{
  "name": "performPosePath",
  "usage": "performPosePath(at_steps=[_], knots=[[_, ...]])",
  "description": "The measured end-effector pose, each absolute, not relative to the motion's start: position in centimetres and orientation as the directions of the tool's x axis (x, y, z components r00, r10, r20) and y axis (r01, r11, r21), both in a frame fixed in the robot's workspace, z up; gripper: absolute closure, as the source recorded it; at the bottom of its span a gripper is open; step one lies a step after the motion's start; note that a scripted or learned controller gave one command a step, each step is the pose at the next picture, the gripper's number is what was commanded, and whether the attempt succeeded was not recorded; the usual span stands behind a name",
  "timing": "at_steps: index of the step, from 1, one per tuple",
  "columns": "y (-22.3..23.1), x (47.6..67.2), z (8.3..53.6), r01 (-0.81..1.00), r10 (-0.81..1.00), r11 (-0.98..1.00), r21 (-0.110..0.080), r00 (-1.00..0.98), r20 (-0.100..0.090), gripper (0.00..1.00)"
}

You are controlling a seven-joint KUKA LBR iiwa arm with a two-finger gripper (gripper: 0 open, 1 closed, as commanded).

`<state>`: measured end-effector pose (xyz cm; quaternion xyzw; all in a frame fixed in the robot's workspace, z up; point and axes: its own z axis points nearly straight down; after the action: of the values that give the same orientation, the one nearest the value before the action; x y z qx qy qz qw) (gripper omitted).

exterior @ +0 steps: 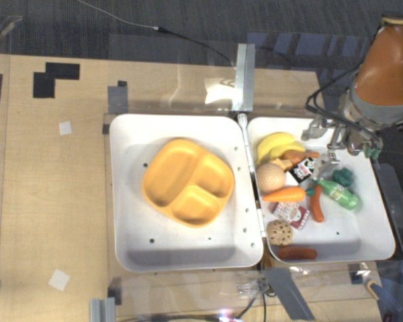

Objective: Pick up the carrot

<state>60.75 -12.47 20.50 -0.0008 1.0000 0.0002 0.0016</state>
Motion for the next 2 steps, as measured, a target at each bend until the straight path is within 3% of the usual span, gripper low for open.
performPosePath(at_steps=[1, 2], knots=[[-8.96, 57.67, 10.35, -0.056, -0.056, 0.998, -0.004, -0.998, -0.023, 0.00], [-8.68, 57.20, 9.68, 0.059, 0.059, 0.998, -0.005, -0.998, -0.026, 0.00]])
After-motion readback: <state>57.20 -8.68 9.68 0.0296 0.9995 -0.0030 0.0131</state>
